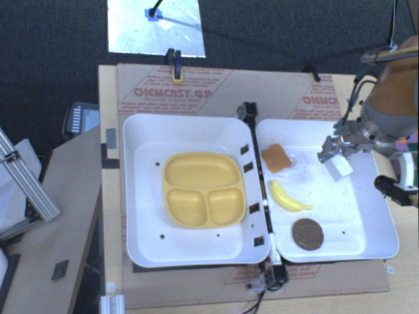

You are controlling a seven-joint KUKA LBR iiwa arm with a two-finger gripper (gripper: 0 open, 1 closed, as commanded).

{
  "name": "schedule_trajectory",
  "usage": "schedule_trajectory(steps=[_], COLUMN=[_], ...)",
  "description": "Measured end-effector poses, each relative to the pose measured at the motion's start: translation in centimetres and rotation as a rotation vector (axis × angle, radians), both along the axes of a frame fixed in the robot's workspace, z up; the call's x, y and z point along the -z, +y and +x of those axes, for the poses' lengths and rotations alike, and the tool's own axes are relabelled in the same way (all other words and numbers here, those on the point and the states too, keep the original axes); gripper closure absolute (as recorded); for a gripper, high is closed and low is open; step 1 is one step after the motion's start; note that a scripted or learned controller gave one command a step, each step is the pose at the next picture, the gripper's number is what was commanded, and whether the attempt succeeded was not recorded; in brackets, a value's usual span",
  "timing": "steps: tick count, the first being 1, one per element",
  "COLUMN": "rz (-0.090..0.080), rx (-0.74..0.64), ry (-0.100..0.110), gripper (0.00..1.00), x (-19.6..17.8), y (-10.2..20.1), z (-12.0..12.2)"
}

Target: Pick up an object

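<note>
Three things lie in the right bin point(373, 241). An orange-brown slab, like a slice of toast point(276, 157), rests near the far left corner. A yellow banana point(289, 199) lies just in front of it, and a round brown disc point(307, 233) sits near the front wall. My gripper point(332, 154) hangs over the far right part of this bin, to the right of the toast and apart from all three things. A small pale piece point(339, 168) shows right under the gripper; I cannot tell whether it is a separate thing or part of the gripper.
The left bin point(141, 142) holds a yellow divided plate point(202, 189) with three compartments. A black-clipped ridge point(256, 175) separates the two bins. Both stand on a cardboard sheet point(196, 87); the arm point(396, 90) comes in from the right.
</note>
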State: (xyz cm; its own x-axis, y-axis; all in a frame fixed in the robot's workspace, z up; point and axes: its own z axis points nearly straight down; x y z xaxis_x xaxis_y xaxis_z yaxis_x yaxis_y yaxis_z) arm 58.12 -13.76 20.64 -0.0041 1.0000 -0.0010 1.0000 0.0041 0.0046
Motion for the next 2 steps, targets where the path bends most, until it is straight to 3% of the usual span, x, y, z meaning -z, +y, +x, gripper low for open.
schedule_trajectory(steps=[1, 2], rz=[0.000, 0.002], rx=[0.000, -0.005], ry=[-0.002, 0.003], gripper=[1.00, 1.00], x=[-4.4, -3.0], y=[0.3, 5.6], z=[0.1, 1.3])
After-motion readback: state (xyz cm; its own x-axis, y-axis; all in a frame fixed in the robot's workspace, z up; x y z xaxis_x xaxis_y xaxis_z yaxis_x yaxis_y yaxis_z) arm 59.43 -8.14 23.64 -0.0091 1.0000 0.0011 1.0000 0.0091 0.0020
